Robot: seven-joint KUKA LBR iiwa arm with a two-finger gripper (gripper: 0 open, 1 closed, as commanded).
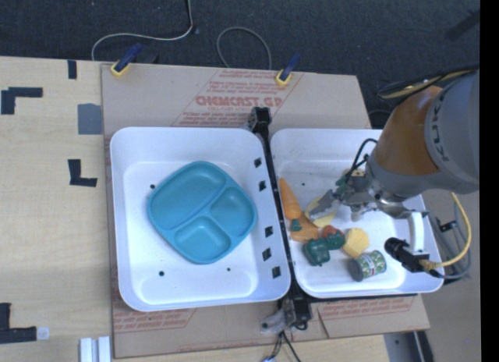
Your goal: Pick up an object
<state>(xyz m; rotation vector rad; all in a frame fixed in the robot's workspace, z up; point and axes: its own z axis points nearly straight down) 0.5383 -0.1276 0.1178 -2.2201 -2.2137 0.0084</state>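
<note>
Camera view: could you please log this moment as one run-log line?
arm: over right bin | gripper: low among toys, near carrot | grasp: unconfirmed | left bin: blue divided plate

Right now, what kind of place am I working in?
Likely a robot lab test bench: two white bins clamped on a cardboard sheet, toy food like a carrot, and a blue divided plate.

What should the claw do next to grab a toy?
Probably dip a little lower onto the pale yellow piece beneath it. The claw hangs over the right bin, just above the toy pile, with nothing seen between its tips.
</note>
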